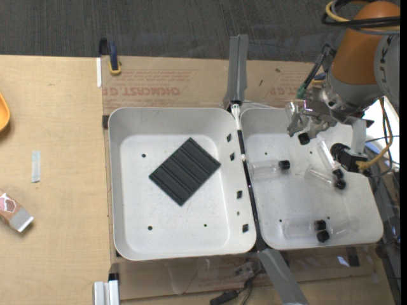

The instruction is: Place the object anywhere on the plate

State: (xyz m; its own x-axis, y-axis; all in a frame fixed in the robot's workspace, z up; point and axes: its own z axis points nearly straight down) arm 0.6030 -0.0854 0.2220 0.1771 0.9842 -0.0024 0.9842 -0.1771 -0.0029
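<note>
Brown cardboard lay under two white bins. Left of the central divider (pixel 240 151), a ridged black plate (pixel 185 170) sat askew. Right of it, clear black-capped vials (pixel 270 166) lay scattered, the gripper (pixel 304 127) above them seemingly empty, its spread unclear.

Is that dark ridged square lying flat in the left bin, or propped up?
Flat. The dark ridged plate lies on the left bin's floor, turned like a diamond, apart from every wall.

The grey arm (pixel 365 56), orange-banded above the wrist, reaches in from the right, wrist angled down and leftward. Its gripper (pixel 304 127) points down near the upper right.
</note>
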